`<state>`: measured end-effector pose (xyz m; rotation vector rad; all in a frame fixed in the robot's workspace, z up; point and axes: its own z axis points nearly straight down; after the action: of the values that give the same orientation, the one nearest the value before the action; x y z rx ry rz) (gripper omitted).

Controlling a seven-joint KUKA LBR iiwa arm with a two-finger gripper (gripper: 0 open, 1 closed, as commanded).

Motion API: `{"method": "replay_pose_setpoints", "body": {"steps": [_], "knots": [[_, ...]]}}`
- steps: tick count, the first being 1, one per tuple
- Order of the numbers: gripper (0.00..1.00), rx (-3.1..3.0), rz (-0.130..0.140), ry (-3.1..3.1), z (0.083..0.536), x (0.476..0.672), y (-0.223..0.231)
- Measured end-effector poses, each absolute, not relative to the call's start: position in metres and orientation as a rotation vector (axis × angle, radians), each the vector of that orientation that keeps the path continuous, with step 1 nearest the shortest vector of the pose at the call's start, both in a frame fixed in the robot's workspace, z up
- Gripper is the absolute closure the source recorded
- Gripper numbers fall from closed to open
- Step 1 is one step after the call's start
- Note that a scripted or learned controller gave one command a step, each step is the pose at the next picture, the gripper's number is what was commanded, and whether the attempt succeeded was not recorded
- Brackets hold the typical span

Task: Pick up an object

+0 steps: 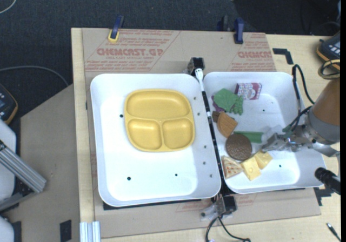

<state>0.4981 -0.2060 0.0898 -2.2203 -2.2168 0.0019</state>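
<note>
Seen from above, two shallow white bins sit side by side on a brown board. From the right edge the arm reaches low into the right bin (281, 81), its orange band (330, 103) cut off by the frame, and the grey wrist below it angles leftward. The gripper (274, 142) points left over the bin floor, just right of the food pile; it is small and blurred, so whether it is spread or closed cannot be told, and nothing is visibly held in it. Just beside its tip lie a green strip (250, 136), a round brown cookie (238, 147), yellow cheese pieces (255, 166) and a pizza-like wedge (232, 168), packed closely and partly overlapping. Further up the bin are an orange-brown piece (226, 124), a green leafy toy (228, 100) and a small red-and-white carton (248, 90). The left bin (108, 143) holds a yellow three-compartment tray (159, 119) resting flat. Cables near the wrist are hard to separate from the arm.
</note>
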Motion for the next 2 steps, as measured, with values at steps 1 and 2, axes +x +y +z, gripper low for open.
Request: {"method": "replay_pose_setpoints", "body": {"steps": [1,2], "knots": [[0.0,-2.228,-0.003,-2.224,0.0873,0.5002,-0.2075],[1.0,-2.229,-0.003,-2.224,0.0968,0.4998,-0.2073]]}}
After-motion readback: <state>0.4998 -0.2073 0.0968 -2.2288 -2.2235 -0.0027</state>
